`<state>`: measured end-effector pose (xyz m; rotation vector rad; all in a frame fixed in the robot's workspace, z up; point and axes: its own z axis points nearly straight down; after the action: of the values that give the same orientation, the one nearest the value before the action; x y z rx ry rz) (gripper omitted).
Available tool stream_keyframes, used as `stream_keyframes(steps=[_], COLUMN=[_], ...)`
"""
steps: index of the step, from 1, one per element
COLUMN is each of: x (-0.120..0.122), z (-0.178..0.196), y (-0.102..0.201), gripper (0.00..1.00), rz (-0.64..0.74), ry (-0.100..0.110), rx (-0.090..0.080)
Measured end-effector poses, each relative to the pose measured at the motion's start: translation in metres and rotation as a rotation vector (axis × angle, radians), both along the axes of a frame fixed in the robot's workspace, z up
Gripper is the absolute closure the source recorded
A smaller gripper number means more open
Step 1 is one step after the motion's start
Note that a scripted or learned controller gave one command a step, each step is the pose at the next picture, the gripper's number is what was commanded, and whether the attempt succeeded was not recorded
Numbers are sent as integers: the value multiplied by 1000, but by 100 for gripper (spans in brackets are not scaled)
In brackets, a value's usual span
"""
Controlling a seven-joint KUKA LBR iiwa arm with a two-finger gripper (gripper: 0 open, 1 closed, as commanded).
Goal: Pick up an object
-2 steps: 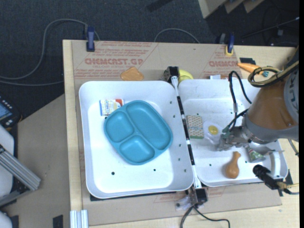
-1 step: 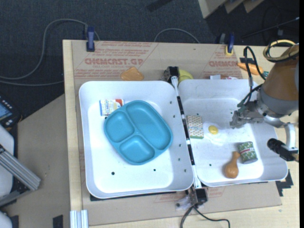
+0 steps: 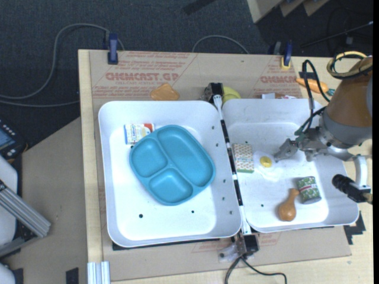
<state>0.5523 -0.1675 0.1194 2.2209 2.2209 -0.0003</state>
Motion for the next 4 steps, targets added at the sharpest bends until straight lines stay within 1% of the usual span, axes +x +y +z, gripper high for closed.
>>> stream_keyframes(steps=[1, 2, 4], x=[-75, -69, -69], z=[-36, -22, -3], y=[-30, -31, -31], gripper=[0, 100, 100], rz=[-3, -1, -2], ry=[6, -9, -13], rx=[3, -4, -6])
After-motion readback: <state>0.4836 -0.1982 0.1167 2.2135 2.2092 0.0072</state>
